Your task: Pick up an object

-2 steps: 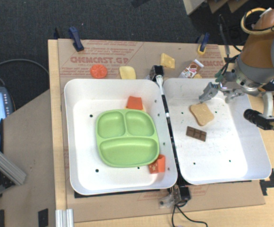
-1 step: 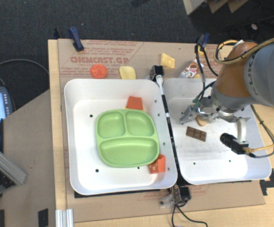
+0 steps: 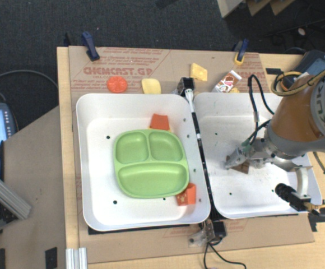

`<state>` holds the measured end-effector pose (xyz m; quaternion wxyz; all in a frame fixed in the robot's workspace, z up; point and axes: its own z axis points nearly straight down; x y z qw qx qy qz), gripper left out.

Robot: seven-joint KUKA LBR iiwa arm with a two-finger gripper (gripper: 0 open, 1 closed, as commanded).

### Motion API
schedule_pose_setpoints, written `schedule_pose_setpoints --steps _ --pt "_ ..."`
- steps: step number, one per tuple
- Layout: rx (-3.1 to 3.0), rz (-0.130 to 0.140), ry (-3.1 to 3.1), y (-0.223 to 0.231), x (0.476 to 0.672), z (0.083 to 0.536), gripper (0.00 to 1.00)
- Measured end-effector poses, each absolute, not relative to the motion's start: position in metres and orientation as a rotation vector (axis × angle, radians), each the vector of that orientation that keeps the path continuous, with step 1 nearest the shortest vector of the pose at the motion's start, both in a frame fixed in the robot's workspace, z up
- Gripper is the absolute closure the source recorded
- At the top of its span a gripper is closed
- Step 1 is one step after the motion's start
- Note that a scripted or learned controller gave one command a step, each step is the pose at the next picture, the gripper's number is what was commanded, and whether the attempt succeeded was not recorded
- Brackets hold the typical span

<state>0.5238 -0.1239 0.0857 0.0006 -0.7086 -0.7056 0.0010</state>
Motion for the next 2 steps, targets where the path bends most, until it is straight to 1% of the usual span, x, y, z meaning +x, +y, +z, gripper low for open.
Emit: schedule_pose_setpoints --steps 1,2 --pt "-2.237 -0.001 -2.225 -0.218 0.568 0.141 0.00" --pt "-2.215 -0.008 -2.233 -0.138 0.599 0.162 0.00"
